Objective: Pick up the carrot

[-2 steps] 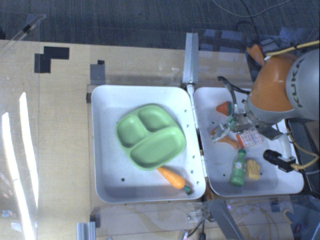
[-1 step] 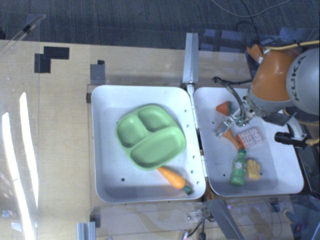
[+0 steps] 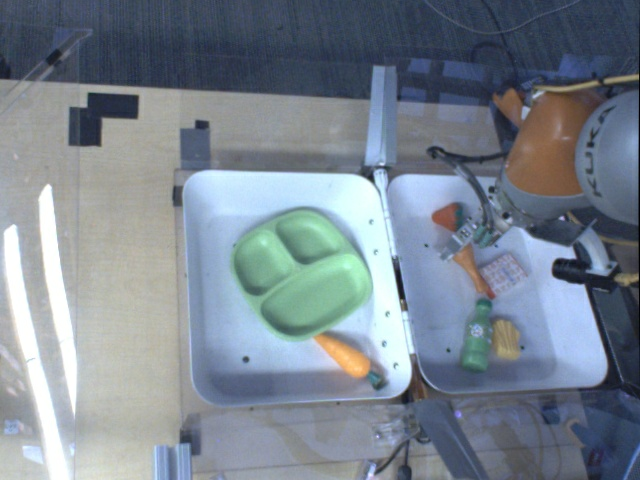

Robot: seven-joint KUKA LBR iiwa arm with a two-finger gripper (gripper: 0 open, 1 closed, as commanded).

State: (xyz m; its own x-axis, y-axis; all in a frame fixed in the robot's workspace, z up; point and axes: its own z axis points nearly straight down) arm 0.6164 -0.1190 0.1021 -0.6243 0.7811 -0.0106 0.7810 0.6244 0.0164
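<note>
An orange carrot (image 3: 343, 355) with a green stem end lies in the left bin (image 3: 210, 298), near its front wall, just below the green plate. In the right bin, a second orange carrot-like piece (image 3: 474, 271) lies slanted. My gripper (image 3: 468, 235) hangs low over that piece's upper end, reaching in from the right. I cannot see whether it touches the piece. A small orange-red piece with a green top (image 3: 447, 214) sits just left of the gripper.
A green divided plate (image 3: 302, 273) fills the middle of the left bin. The right bin (image 3: 570, 368) also holds a green bottle (image 3: 478, 336), a yellow corn cob (image 3: 507, 338) and a pink patterned packet (image 3: 503, 271). The bins' shared wall (image 3: 395, 268) runs between them.
</note>
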